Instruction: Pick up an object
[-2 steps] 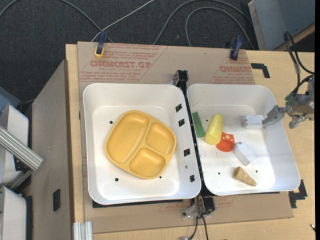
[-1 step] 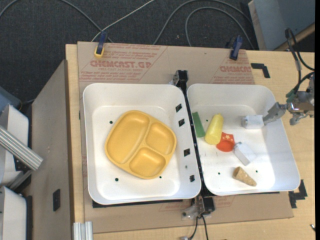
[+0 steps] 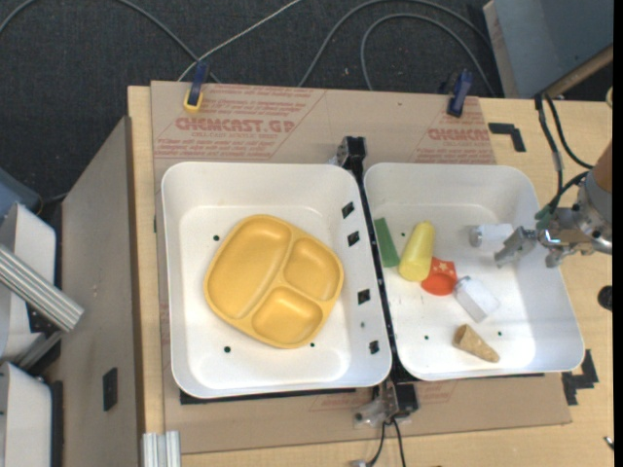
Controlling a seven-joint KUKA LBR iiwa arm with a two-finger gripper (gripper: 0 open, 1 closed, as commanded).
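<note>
Two shallow white bins sit side by side on the bench, meeting along a dark seam with small black clips. The left bin holds one yellow divided tray, lying flat and taking up most of the floor, with bare white strips left along the walls and the near edge. The right bin is more crowded toward its left half: a green bar lies just inside the shared wall, a yellow cylinder lies right beside it, and a small red piece touches the cylinder's lower end. A white block rests just right of the red piece, and a tan wedge lies apart from the rest near the front wall. The gripper reaches in from the right over the right bin's upper right area, level with the yellow cylinder; a grey-white form sits at its tip, and whether the jaws are parted or closed cannot be told from this slant. The floor between the tip and the cylinder is bare, as is the bin's back strip and its far right corner. Two blue clamps pin the cardboard sheet behind the bins, with cables looping on the dark floor beyond.
</note>
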